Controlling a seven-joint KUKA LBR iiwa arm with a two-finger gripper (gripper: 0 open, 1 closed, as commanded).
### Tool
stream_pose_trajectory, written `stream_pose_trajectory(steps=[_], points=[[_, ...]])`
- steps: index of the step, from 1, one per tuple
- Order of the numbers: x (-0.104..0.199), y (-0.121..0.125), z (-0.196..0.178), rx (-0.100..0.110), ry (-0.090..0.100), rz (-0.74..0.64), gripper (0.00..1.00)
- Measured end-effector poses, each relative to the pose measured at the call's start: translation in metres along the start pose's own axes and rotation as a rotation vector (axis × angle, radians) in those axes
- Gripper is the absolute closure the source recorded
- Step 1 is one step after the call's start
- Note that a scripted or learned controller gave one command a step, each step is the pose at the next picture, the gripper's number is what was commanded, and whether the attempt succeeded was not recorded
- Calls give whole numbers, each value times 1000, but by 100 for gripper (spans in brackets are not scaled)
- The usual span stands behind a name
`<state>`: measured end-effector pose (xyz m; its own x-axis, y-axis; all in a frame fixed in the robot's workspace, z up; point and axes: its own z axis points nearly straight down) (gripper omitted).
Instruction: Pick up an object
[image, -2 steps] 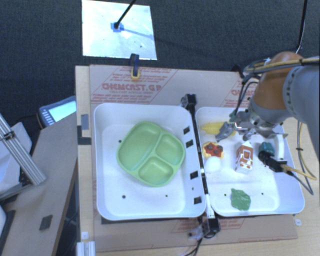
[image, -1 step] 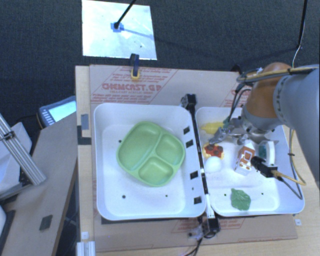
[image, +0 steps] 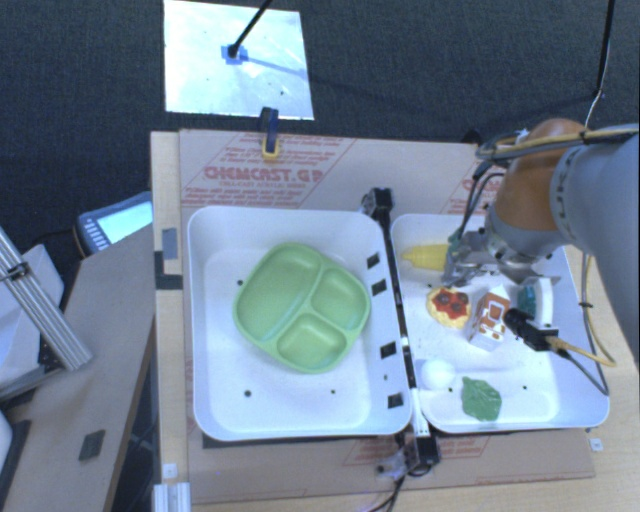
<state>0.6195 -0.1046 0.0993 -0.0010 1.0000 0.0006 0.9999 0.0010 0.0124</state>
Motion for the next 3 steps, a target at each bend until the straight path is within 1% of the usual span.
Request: stream_pose_trajectory(steps=[1,2,3], points=[[5,1,-63,5,-2,-4,100],[0,1,-127,4,-2,-4,100],[0,2,-138,10,-1,-5,100]])
